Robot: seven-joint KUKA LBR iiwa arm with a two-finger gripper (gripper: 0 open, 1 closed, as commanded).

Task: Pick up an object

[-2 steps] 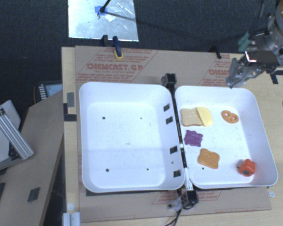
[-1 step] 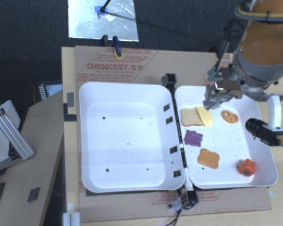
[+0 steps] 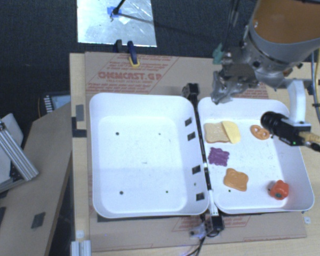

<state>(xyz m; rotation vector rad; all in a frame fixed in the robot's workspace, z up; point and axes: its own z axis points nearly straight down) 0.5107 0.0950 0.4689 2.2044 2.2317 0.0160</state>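
Right bin [image 3: 296, 167], white and shallow, holds six small items; left bin [image 3: 138, 153] lies just beside it, sharing the middle divider with its black clips.

Gripper [image 3: 223, 92]: hangs above the rear left corner of the right bin, at the rim, nothing seen between its tips; whether they stand apart or together cannot be told, since they read as one grey mass against the cardboard.

Contents of the right bin, rear to front: bread slice [image 3: 216, 133], tan and roughly square, lying flat; cheese slice [image 3: 231, 132], yellow, touching the bread's right edge and partly overlapping it, long axis running rear to front with a slight lean; pretzel [image 3: 259, 132], orange, near the black camera unit [image 3: 280, 126] mounted on the arm; purple piece [image 3: 218, 156], flat and ragged, just in front of the bread; orange-brown piece [image 3: 236, 180], flat, further forward; red pepper [image 3: 279, 190], at the front right corner, well apart from the rest.

Governing relation, as a judgement: the bread and cheese pair is the nearest candidate, lying toward the front of the bin from the gripper and almost directly below its line; a short forward shift and a descent would reach it; the cheese's long axis suggests a grip across its narrow width, though flat slices give the tips little to seize.
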